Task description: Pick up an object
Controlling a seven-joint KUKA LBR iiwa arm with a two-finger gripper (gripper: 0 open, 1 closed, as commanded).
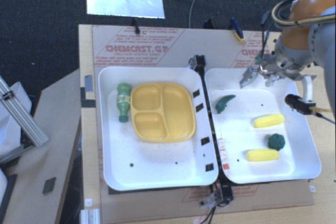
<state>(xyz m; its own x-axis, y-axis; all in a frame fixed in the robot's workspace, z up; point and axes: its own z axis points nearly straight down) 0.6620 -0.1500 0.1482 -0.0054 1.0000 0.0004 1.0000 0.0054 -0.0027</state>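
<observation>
Nearest the camera, at about five o'clock in the view, a yellow corn cob lies flat on the floor of the right bin. Just above it, toward three o'clock, sits a dark green broccoli piece, near the cob but apart from it. A second yellow corn cob lies a little higher, tilted slightly, well apart from the first. At roughly nine o'clock from that second cob, a dark green pepper rests close to the bin's inner wall.

Across the divider, the left bin holds a yellow sectioned tray with three compartments. A green bottle lies just beside the tray's nine o'clock edge, its cap end pointing toward six o'clock.

At about two o'clock in the view, the grey arm with its orange band reaches in, and the gripper hangs over the far rim of the right bin. Its fingers stand spread apart with nothing between them. It is well apart from the pepper and from both cobs.
</observation>
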